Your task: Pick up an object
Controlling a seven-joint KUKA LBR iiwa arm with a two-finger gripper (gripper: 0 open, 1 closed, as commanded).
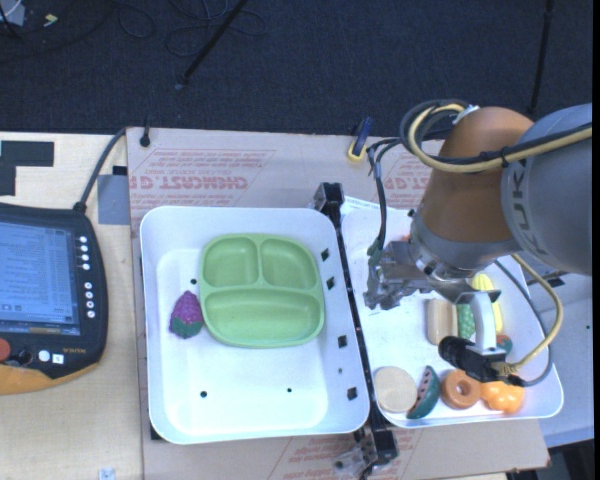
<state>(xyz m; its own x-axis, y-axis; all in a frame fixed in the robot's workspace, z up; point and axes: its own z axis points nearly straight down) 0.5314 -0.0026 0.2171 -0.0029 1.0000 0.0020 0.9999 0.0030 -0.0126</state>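
My gripper point(383, 290) hangs low over the left side of the right bin point(546, 400), just right of the divider between the bins. Nothing can be seen held in it. Toy foods lie to its right and in front of it: a beige piece point(439, 318), a green piece point(465, 320) and a yellow corn-like piece point(486, 301) together, then along the front a round beige disc point(391, 388), a watermelon slice point(426, 392), a donut point(460, 391) and an orange toy point(503, 397). The arm hides the back of this bin.
The left bin point(170, 388) holds a green divided plate point(261, 290) with a purple grape bunch point(187, 314) at its left edge. A control pendant point(35, 283) lies left of the bins. Cables hang around the wrist.
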